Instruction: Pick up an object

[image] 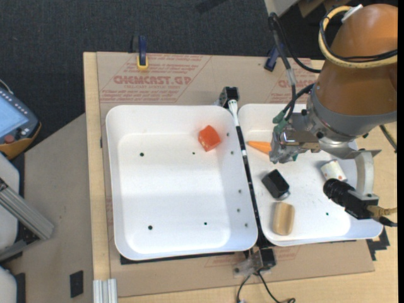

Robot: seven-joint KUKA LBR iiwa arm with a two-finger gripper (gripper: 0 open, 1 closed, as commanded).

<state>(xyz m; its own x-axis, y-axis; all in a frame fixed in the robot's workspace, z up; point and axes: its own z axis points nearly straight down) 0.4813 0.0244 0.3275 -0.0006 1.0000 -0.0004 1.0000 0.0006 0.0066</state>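
Observation:
My gripper [283, 153] hangs over the back left part of the right bin [315, 232]. An orange, carrot-shaped piece [257, 146] lies just to its left, its thick end reaching under the gripper body. A small black block [276, 183] rests on the bin floor just in front of the gripper. Nearer the front edge lies a tan cylinder [283, 218]. In the left bin [164, 219], an orange-red cube [209, 137] sits near the back right corner. I see nothing held between the fingers.
The two bins meet along a divider rim [247, 182] close to the gripper's left. The grey and orange arm [360, 68] covers the back right of the right bin. Brown cardboard [158, 74] lies beneath both bins.

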